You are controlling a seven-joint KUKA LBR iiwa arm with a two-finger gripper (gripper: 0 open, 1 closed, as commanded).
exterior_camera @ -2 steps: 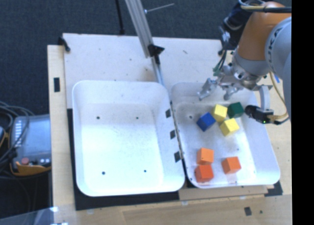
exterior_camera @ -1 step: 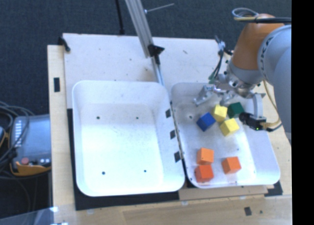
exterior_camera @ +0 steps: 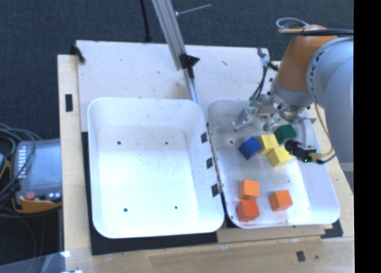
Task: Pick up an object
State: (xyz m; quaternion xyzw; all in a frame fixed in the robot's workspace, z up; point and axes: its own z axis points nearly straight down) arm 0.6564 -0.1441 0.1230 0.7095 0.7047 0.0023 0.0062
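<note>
The right bin (exterior_camera: 315, 206) holds several small cubes. A blue cube (exterior_camera: 250, 147) lies beside two yellow cubes (exterior_camera: 269, 141) (exterior_camera: 278, 156), and a green cube (exterior_camera: 286, 132) sits just behind them. Three orange cubes (exterior_camera: 249, 189) (exterior_camera: 280, 200) (exterior_camera: 247, 209) rest nearer the front of that bin. My gripper (exterior_camera: 260, 117) hangs over the far part of the right bin, just behind the blue, yellow and green cluster, below the orange-banded wrist (exterior_camera: 297, 66). I see no cube held in it.
The left bin (exterior_camera: 101, 117) stands beside the right one, sharing a middle rim. A slanted metal pole (exterior_camera: 169, 22) rises from behind the bins. A cable (exterior_camera: 306, 156) trails off the gripper over the right bin's right side.
</note>
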